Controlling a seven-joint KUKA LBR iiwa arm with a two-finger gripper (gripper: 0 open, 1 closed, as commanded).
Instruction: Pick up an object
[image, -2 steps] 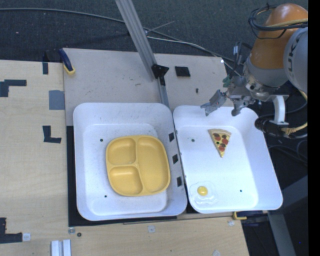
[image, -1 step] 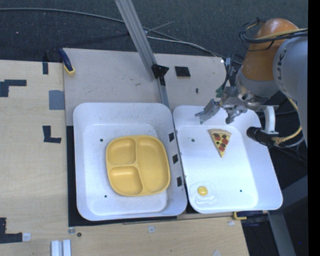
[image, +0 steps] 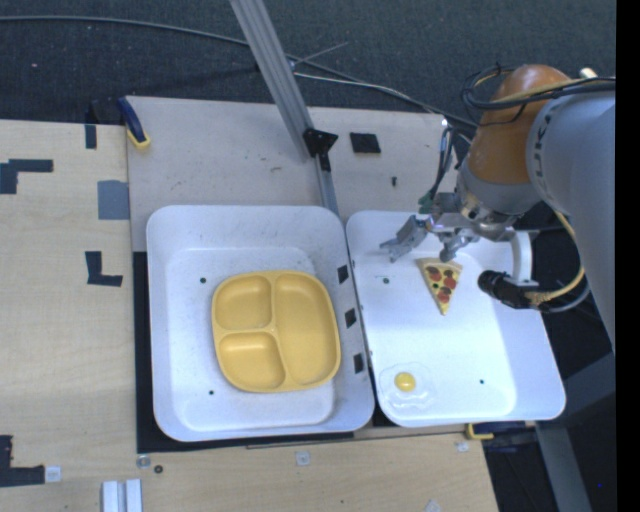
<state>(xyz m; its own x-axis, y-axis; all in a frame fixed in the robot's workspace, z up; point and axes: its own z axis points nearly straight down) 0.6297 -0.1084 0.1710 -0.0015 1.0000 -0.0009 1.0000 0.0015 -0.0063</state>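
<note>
Count of things on the bench

Two white bins: the left bin (image: 165, 300) carries one yellow divided plate (image: 275, 330); the right bin (image: 520, 385) carries one toy pizza slice (image: 441, 283) and one toy fried egg (image: 405, 384). One gripper (image: 430, 240).

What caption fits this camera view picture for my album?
Robot gripper hovers by a pizza slice; fried egg nearby, yellow tray next door.

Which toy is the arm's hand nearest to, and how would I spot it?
Look in the right bin, near its far end by the gripper. The pizza slice lies there: a pointed wedge with red dots, unlike the fried egg at the near edge.
</note>
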